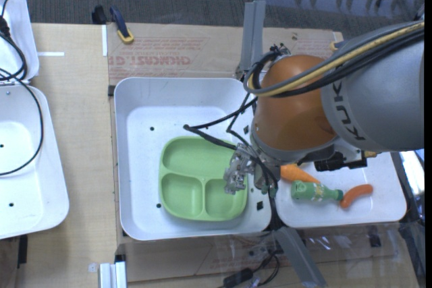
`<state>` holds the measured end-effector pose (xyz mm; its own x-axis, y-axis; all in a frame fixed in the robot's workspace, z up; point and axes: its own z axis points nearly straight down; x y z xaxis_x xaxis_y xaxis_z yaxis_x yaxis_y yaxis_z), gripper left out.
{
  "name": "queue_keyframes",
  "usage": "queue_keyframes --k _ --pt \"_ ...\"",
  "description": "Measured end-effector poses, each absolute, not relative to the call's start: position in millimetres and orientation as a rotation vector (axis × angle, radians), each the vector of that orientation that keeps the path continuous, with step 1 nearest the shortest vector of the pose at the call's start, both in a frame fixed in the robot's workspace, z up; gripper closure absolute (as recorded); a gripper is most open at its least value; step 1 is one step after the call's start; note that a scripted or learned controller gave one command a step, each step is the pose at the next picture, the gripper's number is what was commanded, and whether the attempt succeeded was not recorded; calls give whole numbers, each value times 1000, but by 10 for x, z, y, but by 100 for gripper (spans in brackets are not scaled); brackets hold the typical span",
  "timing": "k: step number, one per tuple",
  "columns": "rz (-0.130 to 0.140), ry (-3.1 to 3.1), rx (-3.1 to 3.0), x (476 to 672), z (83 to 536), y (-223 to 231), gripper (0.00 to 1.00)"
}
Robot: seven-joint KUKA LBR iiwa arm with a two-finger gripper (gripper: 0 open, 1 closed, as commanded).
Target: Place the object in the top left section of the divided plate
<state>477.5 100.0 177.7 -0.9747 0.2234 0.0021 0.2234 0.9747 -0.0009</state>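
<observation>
While my end effector hangs over the right edge of the green divided plate in the left bin, its grip too blurred to judge, two carrots and a green bottle lie in the right bin

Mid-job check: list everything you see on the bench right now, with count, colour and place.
Divided plate: one, light green, three sections, in the left bin.
Left bin: one, white, centre of the bench.
Right bin: one, white, under the arm.
Carrots: two, orange, in the right bin, one by the wrist, one further right.
Bottle: one, green, lying in the right bin between the carrots.
Clamp: one, blue and yellow, top edge of the bench.
Arm: one, grey with an orange band, coming in from the right.
Gripper: one, metallic, over the plate's right side; whether it holds anything cannot be told.
</observation>
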Motion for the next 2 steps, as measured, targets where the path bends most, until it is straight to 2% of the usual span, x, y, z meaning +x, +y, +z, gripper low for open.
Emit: queue_keyframes --k 1,2 --pt "0 -3143 -56 4781 1927 1120 100" --pt "0 -3141 108 4787 1918 1058 100"
